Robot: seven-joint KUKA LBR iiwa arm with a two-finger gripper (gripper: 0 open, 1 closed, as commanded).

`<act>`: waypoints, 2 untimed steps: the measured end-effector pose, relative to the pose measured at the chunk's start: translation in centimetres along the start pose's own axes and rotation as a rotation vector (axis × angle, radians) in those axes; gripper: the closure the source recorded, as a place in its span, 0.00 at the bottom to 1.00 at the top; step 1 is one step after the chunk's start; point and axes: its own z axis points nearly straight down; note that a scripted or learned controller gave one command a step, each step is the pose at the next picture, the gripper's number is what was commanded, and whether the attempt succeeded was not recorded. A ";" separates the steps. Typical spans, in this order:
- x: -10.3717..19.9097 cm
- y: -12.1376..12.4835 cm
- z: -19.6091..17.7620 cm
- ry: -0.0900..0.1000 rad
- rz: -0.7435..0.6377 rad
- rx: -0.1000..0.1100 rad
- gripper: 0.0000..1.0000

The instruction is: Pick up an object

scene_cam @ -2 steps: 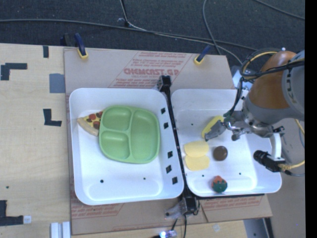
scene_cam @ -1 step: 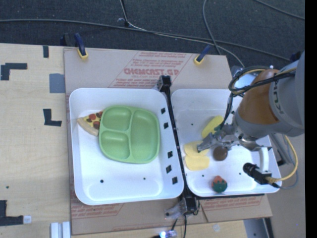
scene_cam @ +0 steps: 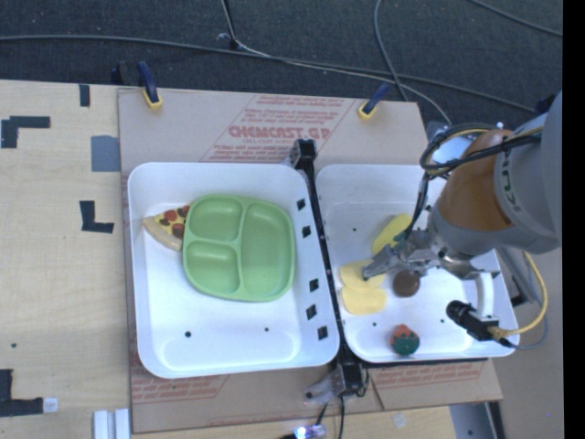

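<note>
Reaching in from the right of the frame, the grey arm [scene_cam: 512, 190] with its orange band hangs over the right bin [scene_cam: 352, 186], and the step in hand looks like the descent onto a target, with nothing lifted yet. The table [scene_cam: 55, 273] carries both bins on a cardboard sheet [scene_cam: 274, 126] held by two clamps at its upper edge.

The left bin [scene_cam: 151, 337] holds a green divided plate [scene_cam: 239, 248], with a toy pizza slice [scene_cam: 167, 226] tucked against the plate's left rim.

In the right bin, the pincer [scene_cam: 388, 262] sits low in the centre, just over a pale yellow flat piece [scene_cam: 363, 297] and beside a yellow banana-like piece [scene_cam: 391, 230] above it. How far it is open I cannot tell, since its metal parts blur together at this slant, and nothing is visibly between them. A small brown round object [scene_cam: 406, 284] lies just right of the pincer, and a small orange-and-green toy [scene_cam: 405, 340] rests near the bin's lower wall, well apart from the others.

The next move probably calls for closing squarely on one item; the crowding of yellow and brown pieces could spoil the grip.
</note>
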 end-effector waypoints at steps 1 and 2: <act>0.0 0.2 -1.2 0.000 0.000 -0.004 1.00; 0.0 -0.7 -6.0 0.000 0.000 -0.001 1.00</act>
